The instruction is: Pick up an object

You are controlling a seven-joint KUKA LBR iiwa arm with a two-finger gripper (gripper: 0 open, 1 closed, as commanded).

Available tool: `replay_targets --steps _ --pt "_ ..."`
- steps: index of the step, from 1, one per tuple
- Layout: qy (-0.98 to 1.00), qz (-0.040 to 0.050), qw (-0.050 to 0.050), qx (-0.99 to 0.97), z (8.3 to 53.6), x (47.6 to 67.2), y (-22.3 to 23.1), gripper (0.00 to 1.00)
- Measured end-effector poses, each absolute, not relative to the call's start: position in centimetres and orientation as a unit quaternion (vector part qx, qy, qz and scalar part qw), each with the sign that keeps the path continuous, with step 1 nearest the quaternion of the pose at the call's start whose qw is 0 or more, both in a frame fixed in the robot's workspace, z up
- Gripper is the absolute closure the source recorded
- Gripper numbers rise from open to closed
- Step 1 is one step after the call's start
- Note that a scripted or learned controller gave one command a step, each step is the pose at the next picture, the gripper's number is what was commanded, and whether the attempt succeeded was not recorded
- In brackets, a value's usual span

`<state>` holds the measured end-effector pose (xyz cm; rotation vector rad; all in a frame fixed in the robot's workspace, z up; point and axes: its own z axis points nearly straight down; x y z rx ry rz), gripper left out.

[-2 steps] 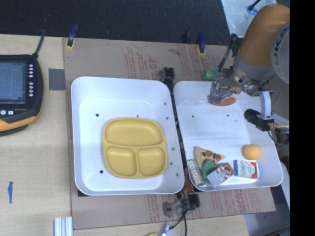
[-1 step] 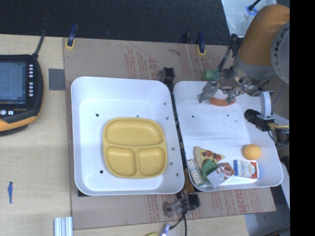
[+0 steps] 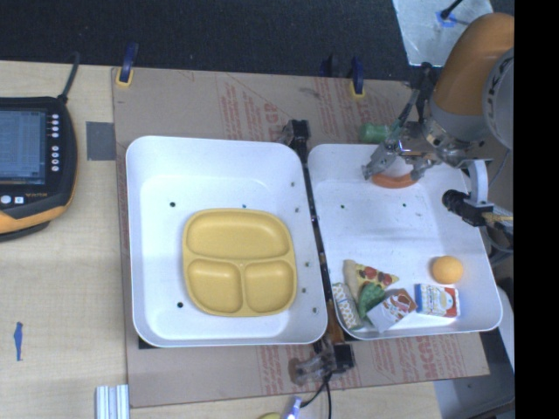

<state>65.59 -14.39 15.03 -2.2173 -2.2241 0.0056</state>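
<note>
Gripper (image 3: 395, 166) down at right bin's (image 3: 489, 269) far edge, fingers spread over orange-rimmed round object (image 3: 393, 179); disc lies flat, no evident long axis.

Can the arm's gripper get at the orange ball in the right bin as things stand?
Probably yes. The orange ball sits alone on bare bin floor, apart from the snack packets beside it, with nothing over it. The gripper is at the far end of the same right bin.
</note>
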Motion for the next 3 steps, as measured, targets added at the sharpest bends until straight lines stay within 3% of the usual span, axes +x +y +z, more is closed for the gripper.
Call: replay_targets --steps 1,2,3 --pt "-0.709 0.0025 0.001 -0.706 9.1 65.6 -16.0 0.00" --pt "-0.708 -0.0001 -0.001 -0.706 21.9 65.1 -15.4 0.00" --pt "-0.708 0.0018 0.001 -0.706 17.5 64.0 -15.1 0.00"
